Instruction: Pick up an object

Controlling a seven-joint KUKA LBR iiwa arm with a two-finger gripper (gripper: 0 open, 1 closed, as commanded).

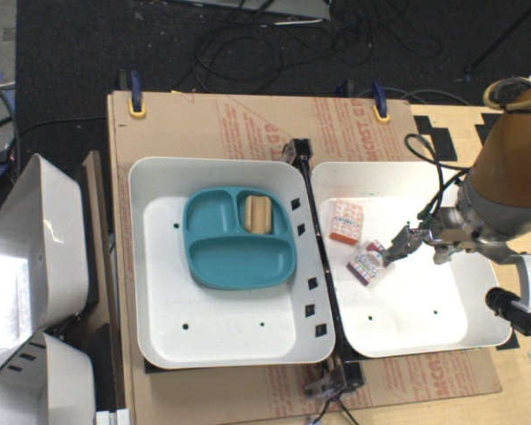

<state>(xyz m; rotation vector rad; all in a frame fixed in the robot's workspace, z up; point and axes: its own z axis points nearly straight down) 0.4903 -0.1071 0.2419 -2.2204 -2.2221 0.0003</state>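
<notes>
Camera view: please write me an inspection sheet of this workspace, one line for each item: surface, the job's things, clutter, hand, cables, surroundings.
Surface: brown bench board bearing the left white bin and the right white bin, side by side.
Job's things: small orange-and-white packet and purple-patterned packet lying in the right bin.
Clutter: teal divided plate in the left bin, with a tan wooden block in its upper right compartment.
Hand: hand low over the right bin, close beside the purple-patterned packet; grasp not readable.
Cables: black cable looping by the arm; more cables on the floor.
Surroundings: dark floor, blue clamps at the board's far edge.
</notes>
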